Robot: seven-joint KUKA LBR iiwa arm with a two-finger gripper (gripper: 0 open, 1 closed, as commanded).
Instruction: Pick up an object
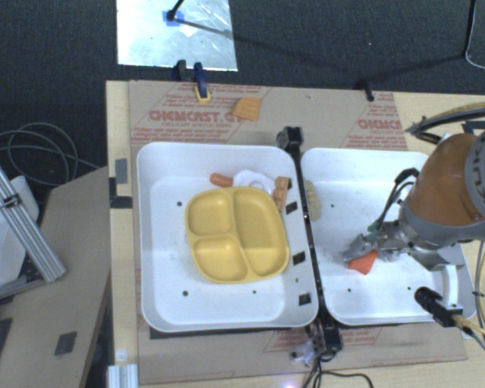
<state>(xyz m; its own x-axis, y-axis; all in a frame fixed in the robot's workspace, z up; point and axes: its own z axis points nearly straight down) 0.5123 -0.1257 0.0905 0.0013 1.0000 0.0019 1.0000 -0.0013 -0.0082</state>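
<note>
Lighting: bright, even, overhead. White bins near overexposure. Glare: foil sheet at 11 o'clock. Shadows: soft and short, beneath the arm at 3 o'clock. Focus: mildly soft throughout, grainy.

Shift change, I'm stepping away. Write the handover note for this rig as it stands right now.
Gripper: down in the right bin, at an orange object on the bin floor; whether it grips it cannot be told.
Left bin: yellow divided tray, plus a small orange piece, a white item and a tan piece by its far rim.
Done: arm is at the orange object.
Left: confirm the grasp and lift; the object still looks to be resting on the bin floor.
</note>
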